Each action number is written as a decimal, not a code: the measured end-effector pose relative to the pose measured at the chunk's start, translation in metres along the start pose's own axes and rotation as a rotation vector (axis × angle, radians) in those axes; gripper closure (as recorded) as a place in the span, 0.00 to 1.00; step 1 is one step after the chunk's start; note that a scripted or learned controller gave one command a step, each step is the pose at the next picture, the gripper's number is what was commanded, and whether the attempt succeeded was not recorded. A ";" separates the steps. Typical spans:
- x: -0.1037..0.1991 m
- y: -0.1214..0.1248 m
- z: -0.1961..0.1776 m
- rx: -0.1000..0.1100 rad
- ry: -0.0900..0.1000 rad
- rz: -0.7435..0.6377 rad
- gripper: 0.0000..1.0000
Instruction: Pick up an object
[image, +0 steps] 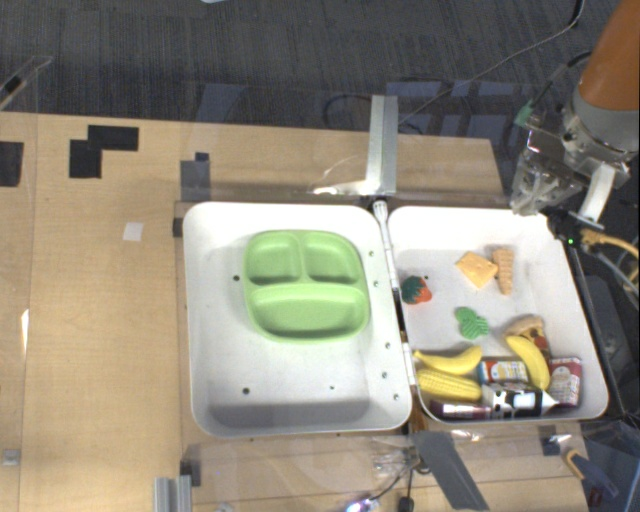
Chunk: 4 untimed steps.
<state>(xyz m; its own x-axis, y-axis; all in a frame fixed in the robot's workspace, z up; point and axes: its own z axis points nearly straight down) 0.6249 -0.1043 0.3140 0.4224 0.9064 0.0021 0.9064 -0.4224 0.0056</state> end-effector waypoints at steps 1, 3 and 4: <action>-0.025 0.022 0.005 0.001 -0.001 0.393 1.00; -0.060 0.066 -0.035 0.001 -0.001 0.924 1.00; -0.089 0.047 0.102 0.003 -0.001 0.631 1.00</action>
